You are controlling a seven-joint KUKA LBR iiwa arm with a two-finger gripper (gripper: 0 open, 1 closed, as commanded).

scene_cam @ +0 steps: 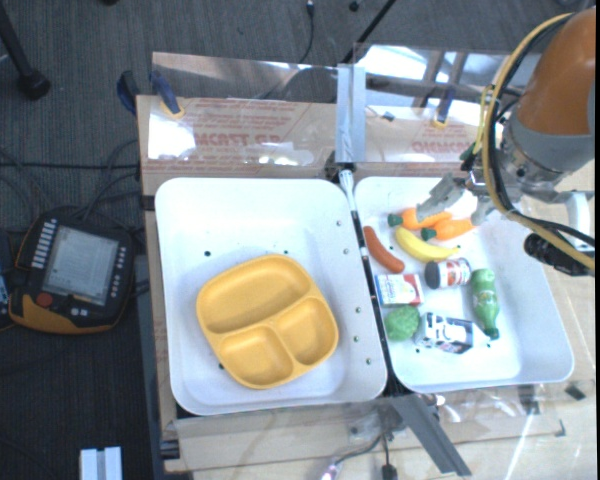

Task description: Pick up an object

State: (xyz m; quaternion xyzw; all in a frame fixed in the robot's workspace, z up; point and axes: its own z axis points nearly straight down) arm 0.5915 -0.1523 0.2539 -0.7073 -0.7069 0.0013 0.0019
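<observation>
A: Logging the right bin (pixel 540 358). What is lying in it?

B: A cluster at its left and middle. A sausage (pixel 382 249) is lying along the left wall. A banana (pixel 424 245) is sitting just right of it, with a carrot (pixel 446 230) touching its upper side. Below the banana, a small jar (pixel 448 273) is lying on its side, with a red-and-white box (pixel 399 289) to its left.

A: And lower down?

B: A broccoli (pixel 402 323) is resting near the left wall, a black-and-white pack (pixel 447 332) just beside it, and a green bottle (pixel 483 301) is lying tilted to the right of the jar.

A: Arm?

B: It is reaching in from the right, orange band up high. The pincer (pixel 438 205) is hanging over the bin's upper part, close above the carrot and banana. Whether its tips are spread or pressed together, I cannot tell; nothing is showing between them.

A: Left bin (pixel 180 228)?

B: It is carrying a yellow tray (pixel 267 320) with three compartments, turned at a slant.

A: Beyond the tabletop?

B: A pendant (pixel 75 273) is lying on the floor to the left.
</observation>
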